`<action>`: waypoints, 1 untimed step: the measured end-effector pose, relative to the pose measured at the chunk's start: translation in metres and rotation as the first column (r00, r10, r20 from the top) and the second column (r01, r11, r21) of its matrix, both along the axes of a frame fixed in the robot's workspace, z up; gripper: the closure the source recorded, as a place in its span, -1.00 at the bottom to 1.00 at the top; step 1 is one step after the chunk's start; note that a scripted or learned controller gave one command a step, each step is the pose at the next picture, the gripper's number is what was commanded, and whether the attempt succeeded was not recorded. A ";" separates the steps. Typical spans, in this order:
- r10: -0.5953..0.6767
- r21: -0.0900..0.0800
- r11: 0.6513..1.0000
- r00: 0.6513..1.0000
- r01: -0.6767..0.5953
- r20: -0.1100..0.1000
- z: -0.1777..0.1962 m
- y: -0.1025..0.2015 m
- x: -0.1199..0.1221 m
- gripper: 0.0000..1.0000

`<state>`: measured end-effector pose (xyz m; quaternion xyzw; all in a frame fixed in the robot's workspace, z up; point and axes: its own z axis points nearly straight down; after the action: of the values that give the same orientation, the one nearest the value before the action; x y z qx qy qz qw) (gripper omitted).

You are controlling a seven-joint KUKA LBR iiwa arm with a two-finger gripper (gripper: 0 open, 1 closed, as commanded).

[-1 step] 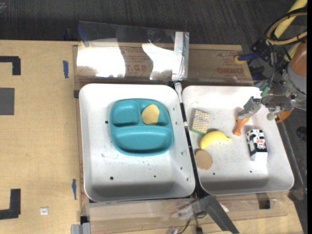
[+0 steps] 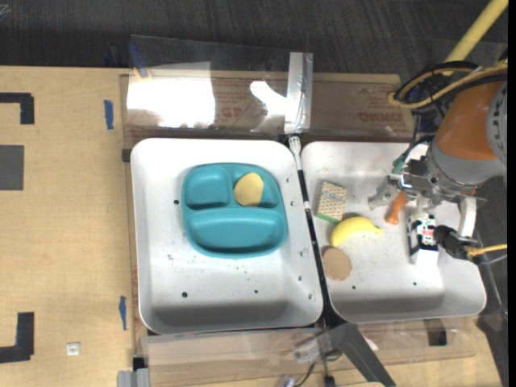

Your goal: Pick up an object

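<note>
Bench stock, two white bins – my gripper (image 2: 401,205) over the R bin (image 2: 451,297).

L bin (image 2: 153,240): teal divided tray (image 2: 234,232) at centre, w/ a yellow-tan round item (image 2: 249,189) in its 1 o'clock compartment. R bin: patterned square sponge (image 2: 331,200) at 10 o'clock; lemon (image 2: 353,230) just below it; brown round disc (image 2: 337,263) at 7 o'clock, touching lemon's lower edge. I hung at bin's 2 o'clock, w/ an orange stick-like item (image 2: 395,208) by my tip; can't tell if jaws were clenched or released, or if item was gripped.
</note>
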<state>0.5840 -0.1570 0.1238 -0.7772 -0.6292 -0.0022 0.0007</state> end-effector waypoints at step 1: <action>-0.103 -0.003 0.995 0.995 0.103 -0.005 -0.035 -0.034 0.043 -1.00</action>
<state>0.6273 -0.1913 0.0892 -0.8086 -0.5883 0.0007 0.0013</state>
